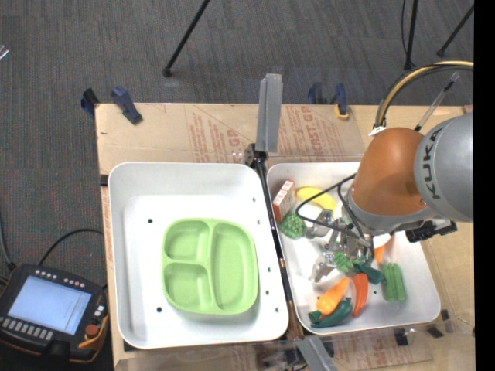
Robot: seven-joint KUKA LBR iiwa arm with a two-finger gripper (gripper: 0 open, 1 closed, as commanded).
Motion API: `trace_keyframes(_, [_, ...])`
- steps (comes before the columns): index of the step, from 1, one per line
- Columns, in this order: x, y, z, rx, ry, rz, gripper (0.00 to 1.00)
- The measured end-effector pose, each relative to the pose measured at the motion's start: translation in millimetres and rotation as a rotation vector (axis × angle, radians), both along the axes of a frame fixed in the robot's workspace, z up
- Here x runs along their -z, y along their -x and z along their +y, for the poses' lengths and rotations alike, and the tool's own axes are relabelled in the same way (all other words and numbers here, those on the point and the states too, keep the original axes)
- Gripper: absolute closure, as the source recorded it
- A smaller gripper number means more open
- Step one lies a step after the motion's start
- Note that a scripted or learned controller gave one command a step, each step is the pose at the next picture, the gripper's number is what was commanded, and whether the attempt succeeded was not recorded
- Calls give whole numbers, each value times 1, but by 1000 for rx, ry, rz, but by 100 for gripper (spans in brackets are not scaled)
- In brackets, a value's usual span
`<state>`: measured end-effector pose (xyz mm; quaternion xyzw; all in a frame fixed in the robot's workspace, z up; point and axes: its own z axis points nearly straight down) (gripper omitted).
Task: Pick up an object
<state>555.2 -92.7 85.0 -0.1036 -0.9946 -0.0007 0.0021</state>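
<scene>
My gripper (336, 260) hangs low in the right bin (421, 300), under the orange wrist band, and is open. Its metal fingers (323, 270) stand apart just above a pile of toy food, and nothing shows between them. Right below it lie an orange carrot (334, 294), a red-orange pepper (360, 293) and a teal piece (363, 268). A green vegetable (394, 282) lies to the right, and a dark green piece (328, 318) rests at the bin's front. To the gripper's left sits a green broccoli-like piece (292, 226).
A yellow item (312, 198) and a red and white box (282, 198) lie at the back left of the right bin. The left bin (131, 207) holds a green divided plate (209, 266). A grey post (269, 118) stands behind the bins.
</scene>
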Motion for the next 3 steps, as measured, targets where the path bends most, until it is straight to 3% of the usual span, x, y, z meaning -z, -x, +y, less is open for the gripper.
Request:
trace_keyframes(1, [-14,61,-28,-47,10,-65,0])
trace_keyframes(2, [-18,67,-27,-54,4,-34,100])
trace_keyframes(3, [-24,59,-27,-54,9,-61,0])
